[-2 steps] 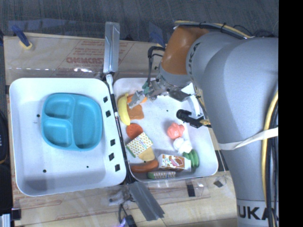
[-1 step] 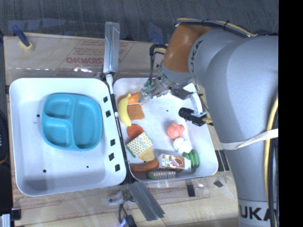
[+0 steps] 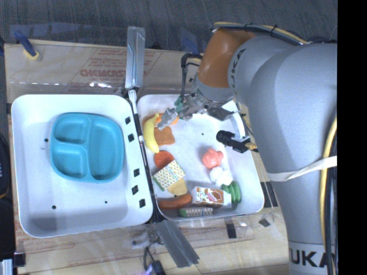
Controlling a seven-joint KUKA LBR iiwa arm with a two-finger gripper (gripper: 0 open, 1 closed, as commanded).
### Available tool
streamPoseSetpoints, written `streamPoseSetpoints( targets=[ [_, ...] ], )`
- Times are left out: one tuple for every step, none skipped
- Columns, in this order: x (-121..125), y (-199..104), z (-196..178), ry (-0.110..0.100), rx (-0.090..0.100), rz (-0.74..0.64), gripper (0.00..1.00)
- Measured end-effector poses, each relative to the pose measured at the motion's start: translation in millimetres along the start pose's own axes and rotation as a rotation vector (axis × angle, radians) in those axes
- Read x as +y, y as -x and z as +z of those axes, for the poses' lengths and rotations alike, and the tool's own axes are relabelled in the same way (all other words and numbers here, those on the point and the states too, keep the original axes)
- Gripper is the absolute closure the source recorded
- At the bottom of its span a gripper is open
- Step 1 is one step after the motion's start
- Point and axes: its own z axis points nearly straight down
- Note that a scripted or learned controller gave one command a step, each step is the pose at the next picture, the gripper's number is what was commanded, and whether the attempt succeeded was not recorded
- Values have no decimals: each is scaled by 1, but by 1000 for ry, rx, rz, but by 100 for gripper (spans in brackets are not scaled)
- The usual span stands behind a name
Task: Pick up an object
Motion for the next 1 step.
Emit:
streamPoseSetpoints(
  targets=[
    [1, 0, -11, 2, -2, -2, 100]
  ],
)
